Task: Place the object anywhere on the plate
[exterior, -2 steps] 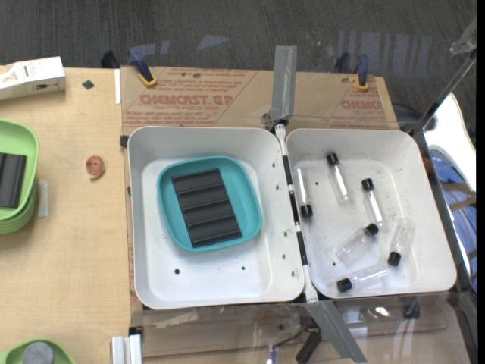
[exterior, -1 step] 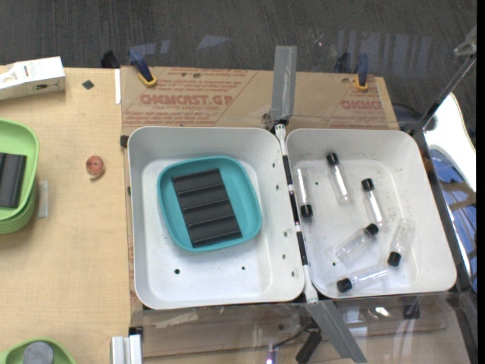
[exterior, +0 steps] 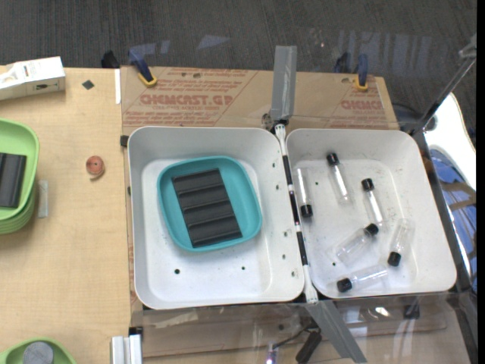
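Fingers: whether spread or pressed together cannot be told. On the desk [exterior: 61,264], six clear tubes [exterior: 372,200] with black caps lie scattered in the right bin [exterior: 424,275], well apart from the teal plate [exterior: 170,203] in the left bin [exterior: 212,275]; a black ridged block [exterior: 206,207] rests on the plate.

Two white bins [exterior: 204,294]; one teal plate [exterior: 209,202] bearing one black ridged block [exterior: 206,206]; toward three o'clock, apparently six clear black-capped tubes [exterior: 336,174], overlapping.

The arm and its tool hang clear of both bins [exterior: 212,275]
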`<state>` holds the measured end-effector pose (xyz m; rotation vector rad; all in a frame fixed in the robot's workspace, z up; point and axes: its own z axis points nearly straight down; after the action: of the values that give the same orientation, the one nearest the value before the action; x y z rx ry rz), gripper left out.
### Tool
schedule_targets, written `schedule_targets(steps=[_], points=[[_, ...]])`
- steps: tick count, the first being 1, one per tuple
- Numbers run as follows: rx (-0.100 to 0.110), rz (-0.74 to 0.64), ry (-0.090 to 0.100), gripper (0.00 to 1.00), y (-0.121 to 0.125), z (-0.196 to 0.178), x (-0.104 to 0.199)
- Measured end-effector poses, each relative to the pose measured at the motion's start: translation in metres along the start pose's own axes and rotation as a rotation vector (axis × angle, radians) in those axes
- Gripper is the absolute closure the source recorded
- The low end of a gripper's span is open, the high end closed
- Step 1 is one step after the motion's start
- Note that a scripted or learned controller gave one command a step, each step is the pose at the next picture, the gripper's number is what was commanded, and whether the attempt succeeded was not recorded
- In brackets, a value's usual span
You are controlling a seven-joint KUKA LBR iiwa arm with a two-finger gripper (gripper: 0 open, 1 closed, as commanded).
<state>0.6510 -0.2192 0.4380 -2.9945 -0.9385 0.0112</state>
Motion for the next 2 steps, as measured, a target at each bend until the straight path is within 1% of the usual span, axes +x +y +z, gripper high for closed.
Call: schedule_targets(steps=[1,2], points=[[-0.001,0.095,0.001,0.0,0.0018,-0.0002,-0.0031],[-0.001,0.226,0.003,0.0,0.0024,-0.0012,-0.0021]])
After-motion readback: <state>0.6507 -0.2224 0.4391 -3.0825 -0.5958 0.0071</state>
